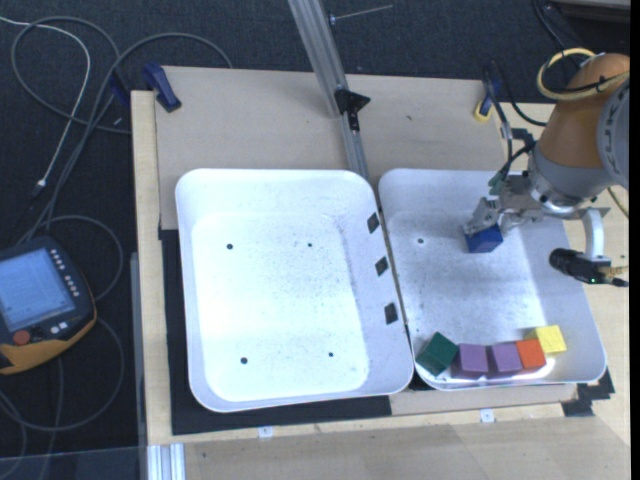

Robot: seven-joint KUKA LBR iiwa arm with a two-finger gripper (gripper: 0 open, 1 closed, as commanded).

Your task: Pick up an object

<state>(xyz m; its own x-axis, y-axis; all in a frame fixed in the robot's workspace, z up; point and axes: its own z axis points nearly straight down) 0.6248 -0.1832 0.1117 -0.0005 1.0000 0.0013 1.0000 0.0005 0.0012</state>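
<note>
My gripper (486, 226) reaches into the right bin (440, 298) from the right, over its far middle part. A small blue block (483, 238) sits between the fingertips, and the gripper is shut on it. Along the right bin's front edge lies a row of blocks: green (437, 352), purple (472, 359), a second purple (505, 356), orange (530, 353) and yellow (550, 340).
The left bin (270, 288) lies beside the right one, with a ridge and black clips between them. A slanted metal rail (318, 43) rises from behind the bins. A teach pendant (35, 303) and cables lie on the floor at the left.
</note>
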